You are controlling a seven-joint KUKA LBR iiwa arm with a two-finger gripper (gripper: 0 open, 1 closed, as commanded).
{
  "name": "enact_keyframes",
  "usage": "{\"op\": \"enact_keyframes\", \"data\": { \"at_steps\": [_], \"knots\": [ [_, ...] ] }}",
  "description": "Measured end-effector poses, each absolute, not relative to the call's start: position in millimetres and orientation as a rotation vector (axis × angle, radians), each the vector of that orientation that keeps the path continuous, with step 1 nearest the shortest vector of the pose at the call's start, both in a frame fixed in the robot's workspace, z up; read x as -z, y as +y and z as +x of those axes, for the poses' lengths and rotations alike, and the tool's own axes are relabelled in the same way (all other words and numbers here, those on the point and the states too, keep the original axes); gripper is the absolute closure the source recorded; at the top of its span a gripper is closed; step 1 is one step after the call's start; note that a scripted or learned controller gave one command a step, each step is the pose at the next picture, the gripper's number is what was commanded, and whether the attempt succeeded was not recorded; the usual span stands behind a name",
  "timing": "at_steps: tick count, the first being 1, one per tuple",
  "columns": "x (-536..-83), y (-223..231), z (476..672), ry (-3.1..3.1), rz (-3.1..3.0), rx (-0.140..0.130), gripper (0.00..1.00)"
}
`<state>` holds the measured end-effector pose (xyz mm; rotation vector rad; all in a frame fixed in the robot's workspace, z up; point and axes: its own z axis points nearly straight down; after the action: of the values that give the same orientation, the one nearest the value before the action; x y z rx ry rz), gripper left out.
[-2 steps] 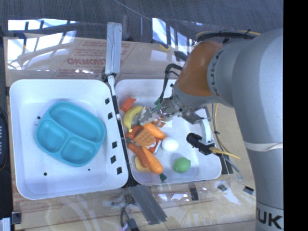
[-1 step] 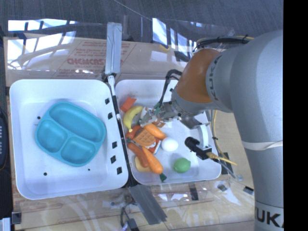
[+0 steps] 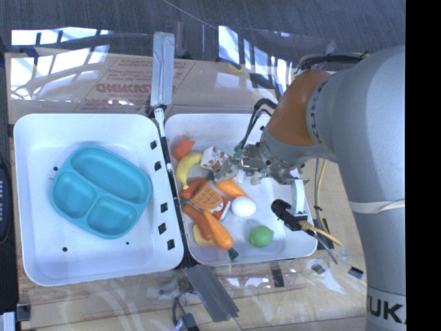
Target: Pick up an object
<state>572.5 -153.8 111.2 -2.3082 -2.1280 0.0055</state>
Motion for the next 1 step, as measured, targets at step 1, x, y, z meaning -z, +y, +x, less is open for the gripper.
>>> {"op": "enact_keyframes", "data": {
  "at_steps": [1],
  "knots": [
    [-96.0, -136.1, 553.0, -2.289, -2.163, 0.008, 0.0]
  ]
}}
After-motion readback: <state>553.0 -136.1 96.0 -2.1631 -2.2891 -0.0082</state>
